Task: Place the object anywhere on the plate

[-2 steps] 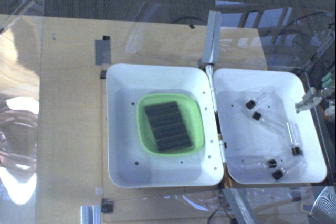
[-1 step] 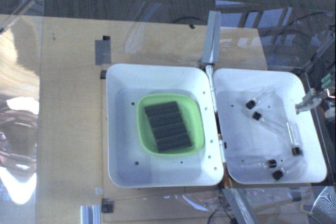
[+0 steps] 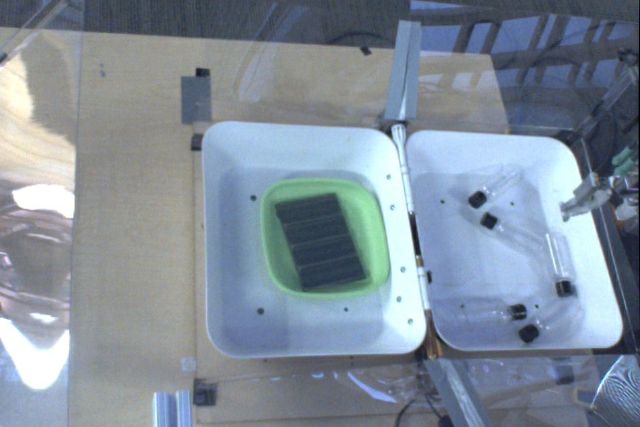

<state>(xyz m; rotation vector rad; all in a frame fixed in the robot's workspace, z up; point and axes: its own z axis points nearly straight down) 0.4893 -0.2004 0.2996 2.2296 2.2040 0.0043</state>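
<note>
You would have found the green plate (image 3: 372, 225) in the left bin (image 3: 230, 245), a dark ridged block (image 3: 320, 242) already lying on it, its long axis slanting, well left of the gripper (image 3: 600, 198) at the right bin's (image 3: 450, 165) far edge.

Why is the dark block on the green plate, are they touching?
Touching. The camera view shows the dark block lying flat inside the green plate.

The clear tubes (image 3: 520, 233) blur into the right bin (image 3: 436, 215); perhaps five, count unsure.
</note>
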